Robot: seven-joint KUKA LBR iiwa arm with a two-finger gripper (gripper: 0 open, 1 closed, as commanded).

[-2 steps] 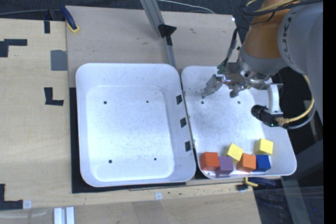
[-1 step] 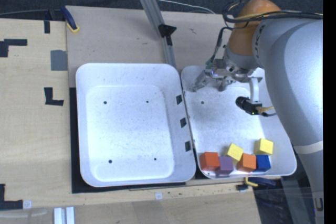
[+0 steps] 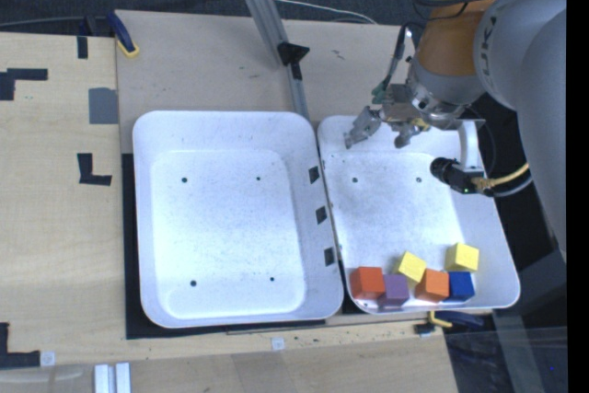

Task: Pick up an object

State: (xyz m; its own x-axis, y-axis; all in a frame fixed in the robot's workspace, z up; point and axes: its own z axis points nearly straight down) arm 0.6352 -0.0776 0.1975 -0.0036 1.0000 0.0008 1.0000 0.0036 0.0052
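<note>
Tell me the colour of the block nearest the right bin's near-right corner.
Blue, seen best in the camera view, beside an orange block.

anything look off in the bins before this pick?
Nothing damaged or spilled. The blocks, including the orange block and purple block, are all crowded against the right bin's near rim, while the open pincer hangs over its far end.

KUKA arm (image 3: 529,41): smooth grey casing | orange band (image 3: 456,23) above wrist | black cables looped overhead | metal two-finger gripper (image 3: 382,135)
</note>
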